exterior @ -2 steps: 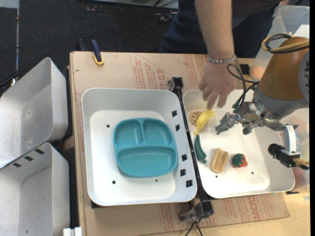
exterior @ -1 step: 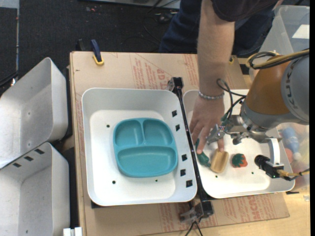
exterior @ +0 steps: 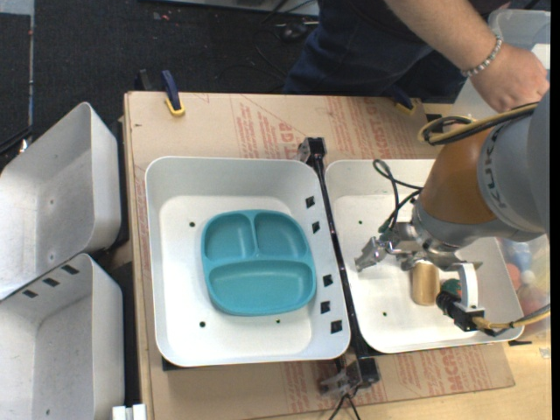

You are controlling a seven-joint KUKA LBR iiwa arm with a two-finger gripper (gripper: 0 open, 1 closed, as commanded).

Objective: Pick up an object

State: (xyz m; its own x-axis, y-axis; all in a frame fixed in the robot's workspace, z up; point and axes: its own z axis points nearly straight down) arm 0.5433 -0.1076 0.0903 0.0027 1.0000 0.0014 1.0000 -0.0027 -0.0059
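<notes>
You can see a teal plate (exterior: 258, 262) with three sections lying flat in the left white bin (exterior: 166, 199), near the middle of the frame. Its two small sections sit toward the top and its one big section sits toward the bottom. It has round corners and looks clean. In the right white bin (exterior: 367, 331), at the far right edge of the frame, something small and pink (exterior: 528, 278) peeks out, too hidden to tell what it is.

Teal three-compartment plastic tray (exterior: 258, 262): in left white bin (exterior: 171, 322), left of end effector (exterior: 372, 254); end effector over right white bin (exterior: 385, 335).
</notes>
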